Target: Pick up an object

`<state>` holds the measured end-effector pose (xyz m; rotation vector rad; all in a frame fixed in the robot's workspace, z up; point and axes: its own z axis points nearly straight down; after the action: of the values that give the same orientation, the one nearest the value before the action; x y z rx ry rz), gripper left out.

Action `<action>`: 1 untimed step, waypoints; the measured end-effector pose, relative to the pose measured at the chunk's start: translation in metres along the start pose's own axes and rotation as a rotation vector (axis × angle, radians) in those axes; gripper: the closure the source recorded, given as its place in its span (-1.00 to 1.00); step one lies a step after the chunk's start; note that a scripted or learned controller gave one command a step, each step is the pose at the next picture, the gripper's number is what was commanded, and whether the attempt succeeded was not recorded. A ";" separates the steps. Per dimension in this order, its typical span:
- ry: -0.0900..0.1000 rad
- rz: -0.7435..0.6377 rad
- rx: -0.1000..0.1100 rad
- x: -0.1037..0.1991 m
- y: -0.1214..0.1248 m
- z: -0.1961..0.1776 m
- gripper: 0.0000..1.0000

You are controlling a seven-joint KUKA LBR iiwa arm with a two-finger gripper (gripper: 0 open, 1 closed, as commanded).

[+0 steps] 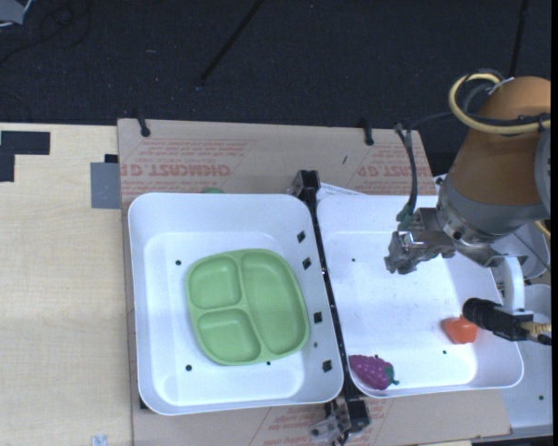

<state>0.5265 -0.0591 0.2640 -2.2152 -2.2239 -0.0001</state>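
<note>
A purple bunch of grapes (372, 372) lies at the near left corner of the right bin (391, 305). A small orange-red object (461, 330) rests near that bin's right side, next to a black part of the arm's hardware. My gripper (402, 252) hangs over the back middle of the right bin, above bare white floor, well apart from both objects. Nothing shows between its fingers, and their spacing is unclear from this angle.
The left bin (158, 249) holds a green divided plate (246, 305) with three compartments. A black divider (318, 286) runs between the two bins. The grey and orange arm (502, 156) leans in over the right bin's far right corner.
</note>
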 end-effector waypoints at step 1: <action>0.000 -0.001 0.000 0.052 0.030 0.006 1.00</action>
<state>0.5564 -0.0071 0.2579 -2.2142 -2.2249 0.0007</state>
